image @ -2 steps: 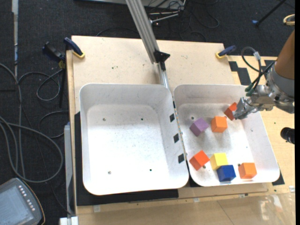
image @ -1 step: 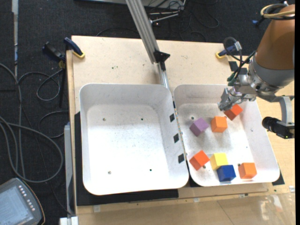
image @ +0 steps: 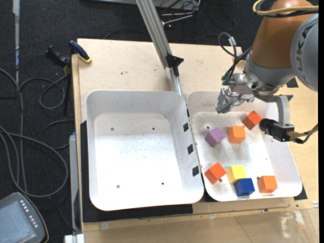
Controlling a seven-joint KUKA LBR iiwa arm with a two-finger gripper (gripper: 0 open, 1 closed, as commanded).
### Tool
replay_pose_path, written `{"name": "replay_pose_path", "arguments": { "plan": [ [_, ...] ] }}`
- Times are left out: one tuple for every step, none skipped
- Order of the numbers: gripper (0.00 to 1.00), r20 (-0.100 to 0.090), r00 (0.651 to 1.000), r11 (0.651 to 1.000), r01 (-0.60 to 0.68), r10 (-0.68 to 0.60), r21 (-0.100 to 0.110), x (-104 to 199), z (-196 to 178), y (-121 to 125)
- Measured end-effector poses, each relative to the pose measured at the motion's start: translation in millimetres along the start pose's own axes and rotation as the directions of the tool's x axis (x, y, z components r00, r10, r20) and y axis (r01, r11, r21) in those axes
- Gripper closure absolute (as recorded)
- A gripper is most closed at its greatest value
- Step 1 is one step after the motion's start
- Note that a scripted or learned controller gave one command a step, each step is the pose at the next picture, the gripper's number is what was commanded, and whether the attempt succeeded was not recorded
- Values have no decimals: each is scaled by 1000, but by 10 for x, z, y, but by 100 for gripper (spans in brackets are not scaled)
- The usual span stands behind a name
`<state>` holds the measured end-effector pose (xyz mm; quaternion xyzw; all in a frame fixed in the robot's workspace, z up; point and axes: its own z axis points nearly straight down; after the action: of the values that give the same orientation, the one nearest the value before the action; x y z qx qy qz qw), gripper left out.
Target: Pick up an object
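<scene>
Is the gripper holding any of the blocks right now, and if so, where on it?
Nothing is held. The gripper hangs over the back of the right bin, above the purple block, with no block between its fingers.

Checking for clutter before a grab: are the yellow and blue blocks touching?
Touching: the camera view shows the yellow block and blue block meeting with no gap.

The arm comes in from the three o'clock side and bends down over the bench, its orange band bulging just above the grey wrist. The gripper hangs at the end, pointing down and toward seven o'clock. Black cables loop around the wrist, and a small black fitting juts out at its five o'clock side.
</scene>
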<state>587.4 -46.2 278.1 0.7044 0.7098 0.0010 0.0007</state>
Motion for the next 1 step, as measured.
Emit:
{"name": "replay_pose_path", "arguments": {
  "plan": [
    [100, 0, 1000, 1000, 0, 0, 1, 547, 185, 259]
  ]
}}
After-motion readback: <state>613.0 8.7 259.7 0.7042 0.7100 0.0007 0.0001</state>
